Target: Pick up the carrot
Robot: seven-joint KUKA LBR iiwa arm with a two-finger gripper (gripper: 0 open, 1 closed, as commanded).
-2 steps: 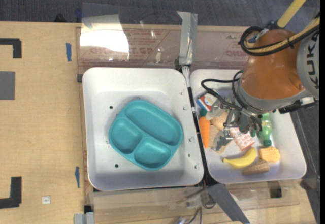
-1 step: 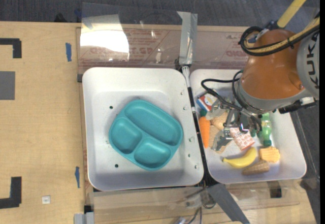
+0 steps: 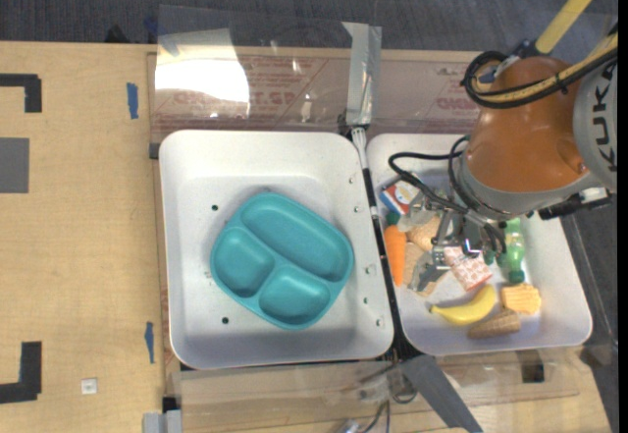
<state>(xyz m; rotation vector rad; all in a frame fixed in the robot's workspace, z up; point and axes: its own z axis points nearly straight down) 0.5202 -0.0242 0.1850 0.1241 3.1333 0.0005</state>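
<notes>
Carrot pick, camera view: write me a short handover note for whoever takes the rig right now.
Pincer: low in the right bin, among the toy food; I cannot tell whether it is open or shut.
Carrot: lying lengthwise along the right bin's left wall, just left of the pincer.
Nearby: banana and corn cob toward the front. Teal divided plate sits in the left bin.
Done: arm is down over the pile.
Left: grasp and lift the carrot.

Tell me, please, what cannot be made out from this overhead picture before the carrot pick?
- Two-finger gripper: too small and cluttered to read.
- Orange carrot: upper end crowded by blurred packets.
- Right white bin: its far part is covered by the orange-banded arm.
- Small red-and-white packet: print unreadable.
</notes>
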